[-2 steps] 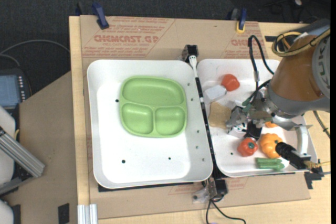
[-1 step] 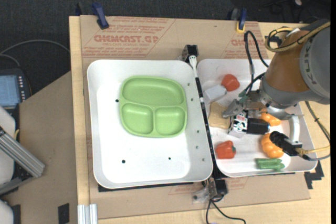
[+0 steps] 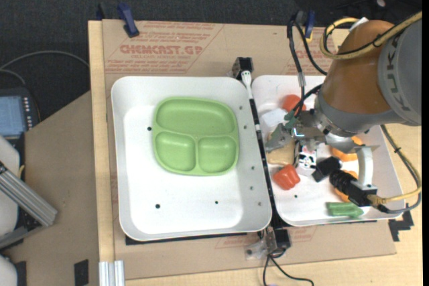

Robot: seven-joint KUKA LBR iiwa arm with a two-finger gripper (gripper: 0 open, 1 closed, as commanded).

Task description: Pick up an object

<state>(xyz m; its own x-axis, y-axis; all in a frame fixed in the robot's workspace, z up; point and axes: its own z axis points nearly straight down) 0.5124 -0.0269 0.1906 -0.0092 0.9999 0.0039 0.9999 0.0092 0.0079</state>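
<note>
Gripper point(image 3: 285, 134) low in right bin point(image 3: 315, 214), centre-right of frame; grip state could not be told | red block point(image 3: 287, 177) just below it | green divided plate point(image 3: 196, 136) sat in left bin point(image 3: 134, 144)

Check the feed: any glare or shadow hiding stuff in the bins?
Camera view: even light, sharp focus, no strong glare on the left bin or green tray; the arm covers much of the right bin and shades the clutter beneath.
</note>
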